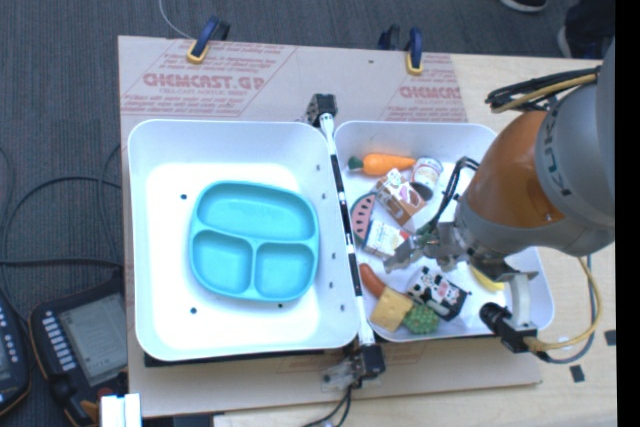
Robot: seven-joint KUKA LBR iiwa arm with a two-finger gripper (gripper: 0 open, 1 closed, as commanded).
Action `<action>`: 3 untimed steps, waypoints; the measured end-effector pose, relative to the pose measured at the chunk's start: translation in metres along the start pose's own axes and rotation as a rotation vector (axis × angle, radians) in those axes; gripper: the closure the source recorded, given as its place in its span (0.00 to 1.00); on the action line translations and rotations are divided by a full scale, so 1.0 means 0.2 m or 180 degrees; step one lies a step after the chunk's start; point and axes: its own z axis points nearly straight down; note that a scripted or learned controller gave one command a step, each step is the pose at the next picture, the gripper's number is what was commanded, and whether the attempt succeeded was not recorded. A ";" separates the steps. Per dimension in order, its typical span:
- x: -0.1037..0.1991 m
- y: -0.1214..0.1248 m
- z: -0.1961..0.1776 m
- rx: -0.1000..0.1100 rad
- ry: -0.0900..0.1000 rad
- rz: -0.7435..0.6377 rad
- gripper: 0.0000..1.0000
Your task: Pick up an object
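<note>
Table (200,60): board under bins, red print repeating "CHEMCAST GP". Left bin (150,215), well left of pincer, carries blue divided tray (255,240). Right bin (520,315): clutter of toy food around pincer. Pincer (408,250) low among items; how far open, cannot tell. Likely target, white packet (383,233), touching or just left. Carrot (388,162) beyond, long axis left-right. Packet labels unreadable.

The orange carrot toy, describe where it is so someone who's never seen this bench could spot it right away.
Look at the right-hand white bin, the one crowded with small toys. Along its far edge, near the top left corner, lies the orange carrot-shaped toy with a green tip, pointing sideways. It is the one long, plain orange piece there; the neighbours below it are printed packets and a small jar.
</note>
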 end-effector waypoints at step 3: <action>0.00 0.00 -0.08 0.0010 0.0001 -0.0002 1.00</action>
